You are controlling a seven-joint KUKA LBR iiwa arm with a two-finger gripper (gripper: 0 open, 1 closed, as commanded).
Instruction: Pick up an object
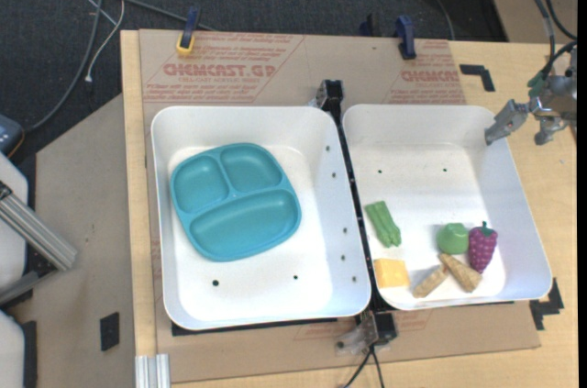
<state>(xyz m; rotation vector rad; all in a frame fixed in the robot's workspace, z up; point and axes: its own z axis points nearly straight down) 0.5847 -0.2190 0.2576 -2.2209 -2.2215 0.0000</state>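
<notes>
Bench (275,70): two bins (431,138), one tray (237,201)

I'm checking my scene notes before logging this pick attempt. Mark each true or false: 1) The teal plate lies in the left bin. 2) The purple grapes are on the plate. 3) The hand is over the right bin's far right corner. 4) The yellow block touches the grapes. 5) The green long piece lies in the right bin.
1) True: the teal plate lies in the left bin.
2) False: the purple grapes lie in the right bin.
3) True: the hand is there.
4) False: the yellow block lies apart.
5) True: the green long piece.
</notes>
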